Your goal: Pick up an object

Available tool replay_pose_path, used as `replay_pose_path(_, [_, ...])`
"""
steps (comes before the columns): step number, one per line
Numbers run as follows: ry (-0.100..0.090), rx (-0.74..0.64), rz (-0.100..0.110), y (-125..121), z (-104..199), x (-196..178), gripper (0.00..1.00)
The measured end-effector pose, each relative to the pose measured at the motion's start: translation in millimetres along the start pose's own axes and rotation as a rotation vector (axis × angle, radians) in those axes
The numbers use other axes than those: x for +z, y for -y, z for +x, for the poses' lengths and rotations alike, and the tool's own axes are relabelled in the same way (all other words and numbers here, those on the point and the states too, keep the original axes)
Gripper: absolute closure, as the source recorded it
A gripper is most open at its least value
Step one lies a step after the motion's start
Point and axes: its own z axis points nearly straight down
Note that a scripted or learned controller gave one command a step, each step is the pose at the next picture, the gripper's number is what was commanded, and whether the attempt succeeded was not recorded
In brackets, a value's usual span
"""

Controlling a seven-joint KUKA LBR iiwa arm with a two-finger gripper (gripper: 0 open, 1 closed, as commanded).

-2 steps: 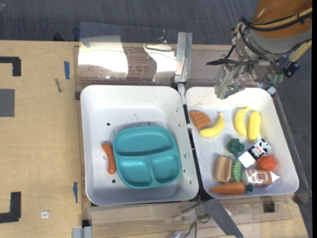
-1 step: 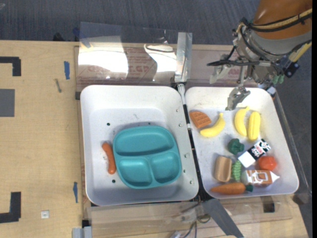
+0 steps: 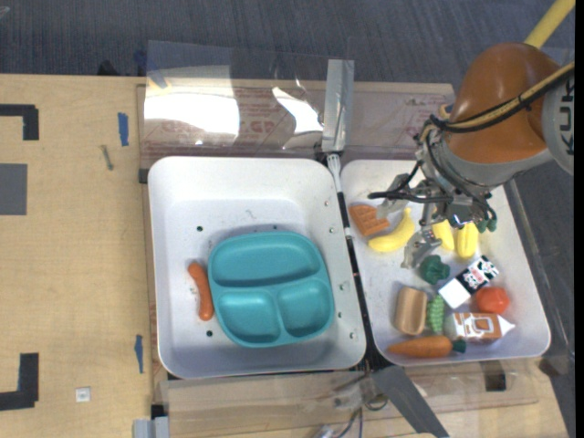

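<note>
The right bin (image 3: 534,272) holds several toy foods. An orange ridged piece (image 3: 365,219) and a yellow banana (image 3: 392,235) lie at its left. A yellow corn-like piece (image 3: 459,237) lies further right, and a dark green item (image 3: 434,269) just below the middle. My gripper (image 3: 427,234) hangs low over the bin's upper middle, between the banana and the yellow piece and just above the green item. I see nothing clearly held in it.
Lower in the right bin lie a cow-patterned piece (image 3: 480,272), a white cube (image 3: 453,292), a red tomato (image 3: 494,300), a tan loaf (image 3: 411,308), a carrot (image 3: 420,346) and a small carton (image 3: 481,327). The left bin (image 3: 182,199) holds a teal divided tray (image 3: 271,286) and an orange sausage (image 3: 201,290).
</note>
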Motion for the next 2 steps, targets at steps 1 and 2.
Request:
replay_pose_path(1, [0.015, 0.013, 0.005, 46, 7, 84, 0.00])
replay_pose_path(2, [0.022, 0.012, 0.007, 45, 5, 73, 1.00])
